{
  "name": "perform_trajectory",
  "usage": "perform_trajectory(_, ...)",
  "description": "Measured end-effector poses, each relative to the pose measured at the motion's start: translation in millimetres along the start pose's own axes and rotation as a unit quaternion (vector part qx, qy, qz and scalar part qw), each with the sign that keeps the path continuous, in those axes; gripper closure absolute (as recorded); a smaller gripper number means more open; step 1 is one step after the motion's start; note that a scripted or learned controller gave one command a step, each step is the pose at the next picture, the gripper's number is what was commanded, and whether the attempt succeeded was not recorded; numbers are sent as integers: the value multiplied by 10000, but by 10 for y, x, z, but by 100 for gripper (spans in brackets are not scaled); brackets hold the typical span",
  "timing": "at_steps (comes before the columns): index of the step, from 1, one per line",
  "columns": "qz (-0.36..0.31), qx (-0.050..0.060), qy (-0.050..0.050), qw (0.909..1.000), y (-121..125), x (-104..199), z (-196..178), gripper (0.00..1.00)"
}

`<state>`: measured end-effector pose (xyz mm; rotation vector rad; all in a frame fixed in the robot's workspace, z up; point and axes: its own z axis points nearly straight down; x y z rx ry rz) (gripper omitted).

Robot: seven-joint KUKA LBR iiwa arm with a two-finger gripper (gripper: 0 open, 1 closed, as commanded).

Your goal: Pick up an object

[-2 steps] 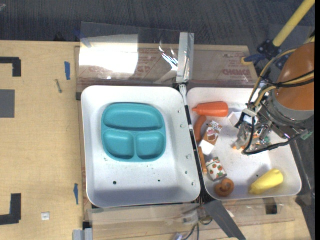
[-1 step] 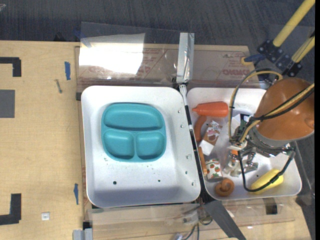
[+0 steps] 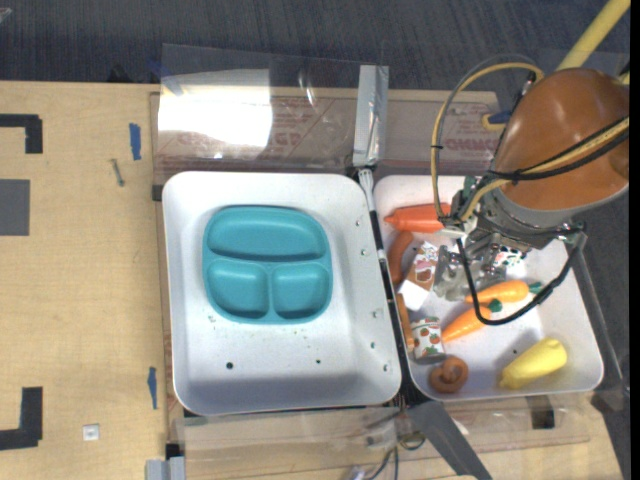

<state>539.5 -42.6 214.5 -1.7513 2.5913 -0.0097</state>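
Observation:
My gripper (image 3: 453,271) reaches down into the right bin (image 3: 580,320), under the orange wrist band. It hovers among a cluster of toys. A small printed carton (image 3: 424,264) lies just left of it. An orange carrot (image 3: 503,293) lies just right of it, and a second carrot (image 3: 459,324) just below. Another orange piece (image 3: 414,217) sits at the bin's top left, with a reddish-brown sausage shape (image 3: 399,253) below that. Nothing shows clearly between the fingers.
A second small carton (image 3: 428,339), a brown round toy (image 3: 449,373) and a yellow fruit (image 3: 533,363) lie along the right bin's front. The left bin (image 3: 190,348) holds a teal divided plate (image 3: 267,262). Black cables loop around the wrist.

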Motion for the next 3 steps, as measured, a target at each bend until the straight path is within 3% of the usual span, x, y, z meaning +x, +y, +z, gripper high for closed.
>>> perform_trajectory(1,-1065,-66,20,9943,455,458,291,100)
perform_trajectory(2,-3891,-64,-12,9212,-125,887,564,100)
perform_trajectory(3,-3899,-67,-12,9208,-125,880,561,0)
